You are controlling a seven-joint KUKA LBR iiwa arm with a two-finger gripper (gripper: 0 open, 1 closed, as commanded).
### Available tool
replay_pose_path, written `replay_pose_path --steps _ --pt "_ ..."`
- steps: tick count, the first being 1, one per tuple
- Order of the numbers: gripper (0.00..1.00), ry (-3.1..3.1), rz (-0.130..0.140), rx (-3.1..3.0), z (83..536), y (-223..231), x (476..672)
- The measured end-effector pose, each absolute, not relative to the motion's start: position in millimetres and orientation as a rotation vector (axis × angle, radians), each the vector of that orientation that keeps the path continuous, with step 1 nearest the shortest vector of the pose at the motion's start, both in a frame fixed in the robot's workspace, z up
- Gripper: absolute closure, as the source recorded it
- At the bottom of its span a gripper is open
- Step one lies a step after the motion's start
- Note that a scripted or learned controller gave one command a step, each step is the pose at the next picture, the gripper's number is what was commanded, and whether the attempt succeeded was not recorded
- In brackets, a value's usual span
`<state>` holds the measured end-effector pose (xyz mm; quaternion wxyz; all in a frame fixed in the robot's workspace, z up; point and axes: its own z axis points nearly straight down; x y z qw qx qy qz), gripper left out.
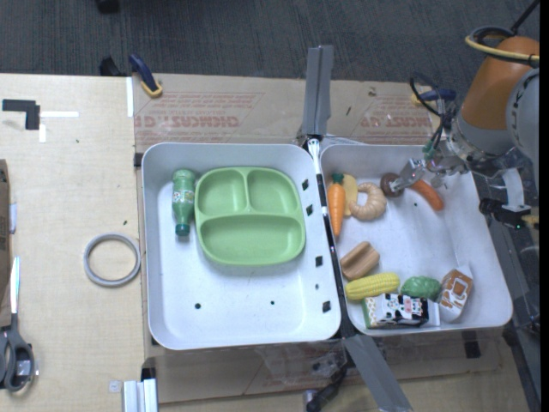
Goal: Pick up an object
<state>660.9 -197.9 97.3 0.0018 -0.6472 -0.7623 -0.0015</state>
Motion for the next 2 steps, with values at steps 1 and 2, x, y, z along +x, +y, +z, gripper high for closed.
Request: replay_pose_path --steps 1,2 --pt "0.00 -2.309 -0.013 -2.092 96.2 -200.7 662.9" --pt "1.00 -2.313 -0.001 -2.101 108.7 -206.1 662.5"
